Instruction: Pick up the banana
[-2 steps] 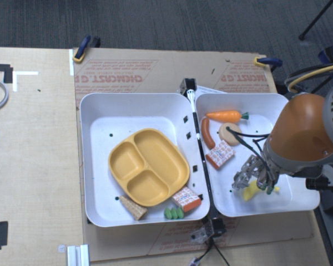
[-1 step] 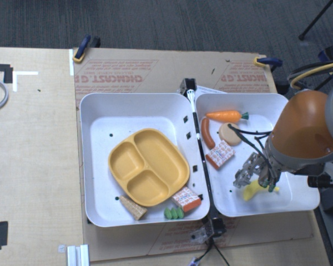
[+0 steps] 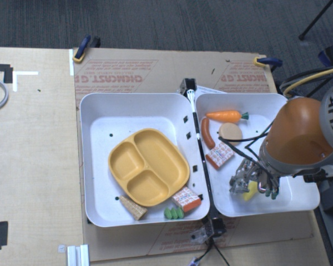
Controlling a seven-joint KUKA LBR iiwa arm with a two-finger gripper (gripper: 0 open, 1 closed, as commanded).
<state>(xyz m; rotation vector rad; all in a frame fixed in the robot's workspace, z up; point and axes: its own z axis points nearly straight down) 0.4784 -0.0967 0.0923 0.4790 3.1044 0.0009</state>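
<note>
Banana [image 3: 247,193]: small yellow piece low in the right bin [image 3: 299,204], mostly hidden under the gripper [image 3: 253,183].
Fingers: I cannot tell their state.
Handling: likely a light, stiff, smooth toy; grip across its middle.
Neighbours: carton [image 3: 220,155] near; sausage [image 3: 207,133], carrot [image 3: 226,116] farther.
Left bin: 1 yellow plate [image 3: 149,167].

The bench [image 3: 33,165] is light wood, with a cardboard sheet [image 3: 172,71] laid over its middle. Two white bins sit side by side on the cardboard, touching: the left bin [image 3: 94,165] and the right bin [image 3: 272,204]. Blue clamps [image 3: 82,47] hold the sheet's far corners.
</note>
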